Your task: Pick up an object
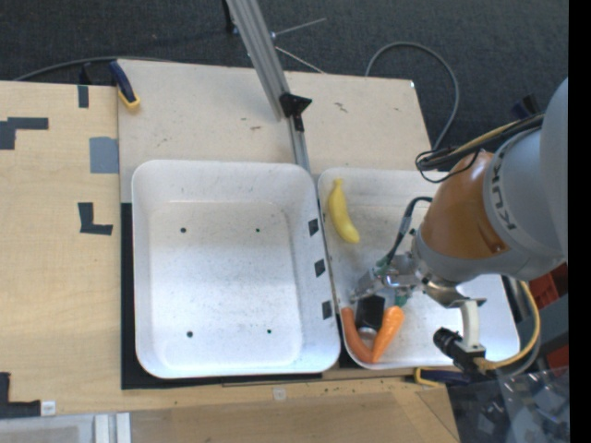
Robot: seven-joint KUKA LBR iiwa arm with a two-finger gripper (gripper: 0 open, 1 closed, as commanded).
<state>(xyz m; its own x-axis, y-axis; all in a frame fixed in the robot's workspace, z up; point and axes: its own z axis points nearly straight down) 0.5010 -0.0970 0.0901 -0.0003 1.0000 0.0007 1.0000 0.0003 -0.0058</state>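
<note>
In the right bin a yellow banana lies along the left wall, near the far end. Two orange carrots lie crossed at the bin's near left corner, with a small black object between them. My gripper hangs low over the bin just above the black object and the carrots. The grey arm with its orange band reaches in from the right and covers much of the bin's right half.
The left bin sits beside the right one. A metal pole slants across the bench's back. A yellow-and-blue clamp lies at the bench's far left corner. Cables loop behind the right bin.
</note>
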